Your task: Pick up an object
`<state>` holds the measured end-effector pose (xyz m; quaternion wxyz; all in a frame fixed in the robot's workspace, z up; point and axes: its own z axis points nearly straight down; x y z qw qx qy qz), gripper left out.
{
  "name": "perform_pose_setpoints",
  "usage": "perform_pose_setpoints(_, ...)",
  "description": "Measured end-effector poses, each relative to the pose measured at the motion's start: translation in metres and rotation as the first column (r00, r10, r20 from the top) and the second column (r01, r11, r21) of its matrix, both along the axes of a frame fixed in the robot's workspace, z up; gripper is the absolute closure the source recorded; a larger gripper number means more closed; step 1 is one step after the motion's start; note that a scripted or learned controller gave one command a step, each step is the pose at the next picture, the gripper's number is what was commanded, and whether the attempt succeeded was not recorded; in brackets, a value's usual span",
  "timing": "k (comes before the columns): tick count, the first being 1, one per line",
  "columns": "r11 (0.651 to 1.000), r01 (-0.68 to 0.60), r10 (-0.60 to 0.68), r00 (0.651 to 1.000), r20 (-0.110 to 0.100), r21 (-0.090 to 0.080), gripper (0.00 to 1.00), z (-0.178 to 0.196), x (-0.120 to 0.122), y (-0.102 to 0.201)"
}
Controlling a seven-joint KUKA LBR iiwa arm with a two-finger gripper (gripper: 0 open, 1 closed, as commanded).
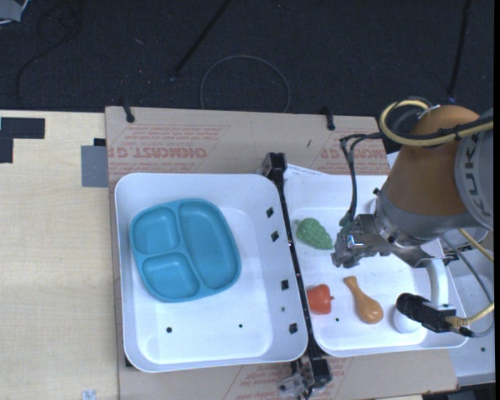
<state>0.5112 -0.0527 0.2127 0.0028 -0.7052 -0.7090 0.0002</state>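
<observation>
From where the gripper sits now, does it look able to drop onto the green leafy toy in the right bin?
Probably yes. The gripper hangs just beside the green leafy toy, which lies alone on the right bin's white floor. The red toy and orange drumstick-shaped toy lie apart from it, nearer the front.

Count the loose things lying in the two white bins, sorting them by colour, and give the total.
Blue: 1, the blue three-compartment plastic plate in the left bin.
Green: 1, the green leafy toy vegetable.
Red: 1, the red toy tomato.
Orange-tan: 1, the orange-tan toy drumstick.
Total: 4
</observation>
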Motion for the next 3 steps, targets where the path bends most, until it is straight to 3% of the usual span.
perform_pose_setpoints(2, 1.0, 0.001, -0.001, 1.0, 0.001, -0.001, 1.0, -0.004, 0.001, 0.108)
perform_pose_setpoints(3, 1.0, 0.001, -0.001, 1.0, -0.002, -0.002, 1.0, -0.008, -0.012, 0.158)
